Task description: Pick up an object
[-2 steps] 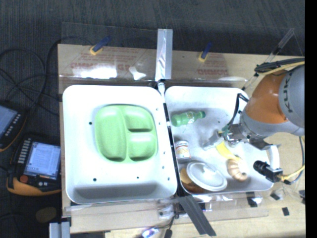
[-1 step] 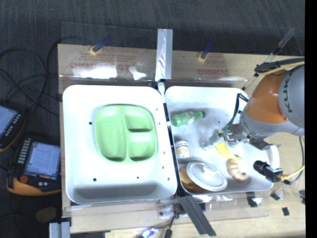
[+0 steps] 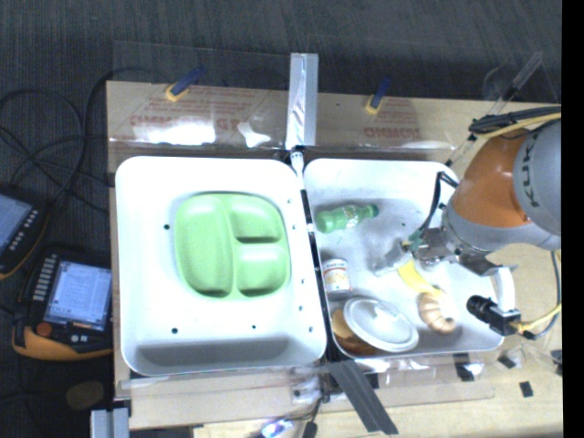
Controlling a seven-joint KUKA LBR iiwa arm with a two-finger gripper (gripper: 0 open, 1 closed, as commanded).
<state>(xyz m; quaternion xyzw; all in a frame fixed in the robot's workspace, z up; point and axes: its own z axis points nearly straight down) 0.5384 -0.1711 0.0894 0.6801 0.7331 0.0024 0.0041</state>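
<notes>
Fingers' spread cannot be told; the gripper (image 3: 415, 252) hangs low in the right bin (image 3: 365, 173), just above a yellow object (image 3: 412, 275). Best to centre over it, clear of the croissant (image 3: 435, 310), before closing.

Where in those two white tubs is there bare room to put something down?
Left bin: bare strips around the green divided plate, widest along the near wall. Right bin: one bare patch between the green bottle and far wall. Its near half is crowded: small jar, white lid, pincer.

Gripper (image 3: 412, 252) low; arm (image 3: 511, 194) bent
</notes>
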